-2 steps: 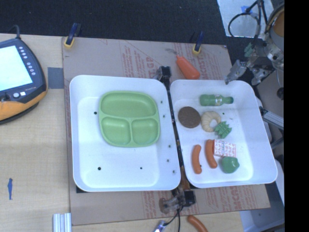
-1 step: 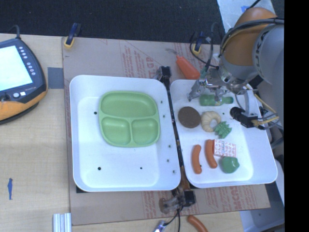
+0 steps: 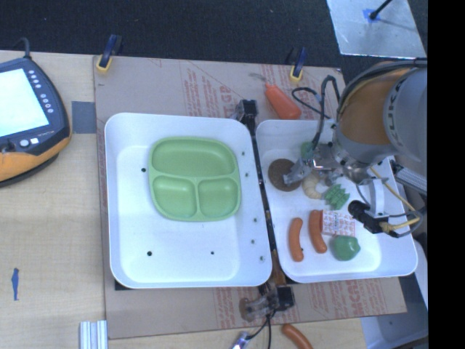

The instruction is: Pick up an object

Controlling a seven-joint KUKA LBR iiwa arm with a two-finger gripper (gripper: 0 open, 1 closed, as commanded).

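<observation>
The right bin point(image 3: 392, 267) holds several small items: a brown round piece point(image 3: 280, 174), a pale beige lump point(image 3: 312, 188), a frilly green piece point(image 3: 336, 195), two orange-red sausages point(image 3: 296, 239) point(image 3: 317, 231), a small patterned packet point(image 3: 338, 224) and a green rounded piece point(image 3: 346, 248). My gripper point(image 3: 310, 166) hangs low over the bin's upper middle, just right of the brown piece and above the beige lump. The grey and orange arm point(image 3: 374, 118) hides the bin's upper right part.
The left bin point(image 3: 123, 260) carries a green three-compartment plate point(image 3: 195, 178). An orange carrot point(image 3: 282, 102) lies on the board behind the right bin, and another sausage point(image 3: 298, 335) lies in front of it. A control pendant point(image 3: 25, 118) rests at the far left.
</observation>
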